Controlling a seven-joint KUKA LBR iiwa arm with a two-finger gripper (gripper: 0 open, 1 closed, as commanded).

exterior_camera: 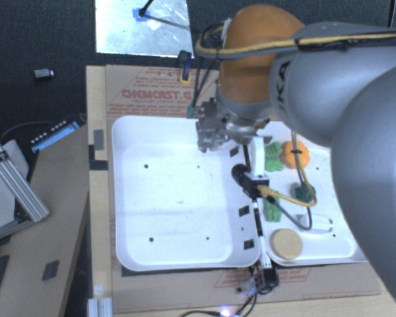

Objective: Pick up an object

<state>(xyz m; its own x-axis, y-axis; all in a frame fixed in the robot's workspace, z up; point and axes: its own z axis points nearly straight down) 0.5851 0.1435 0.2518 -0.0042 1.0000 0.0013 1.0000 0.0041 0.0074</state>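
The hand (210, 137), its grip state impossible to tell, is hovering over the shallow white left bin (171, 197), still needing to travel right toward the round orange ball (296, 154).

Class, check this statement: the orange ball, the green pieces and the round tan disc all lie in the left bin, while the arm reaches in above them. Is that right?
Not quite. The camera view shows the orange ball, the green pieces and the round tan disc in the right bin, not the left bin. The rest stands: the arm reaches in above them.
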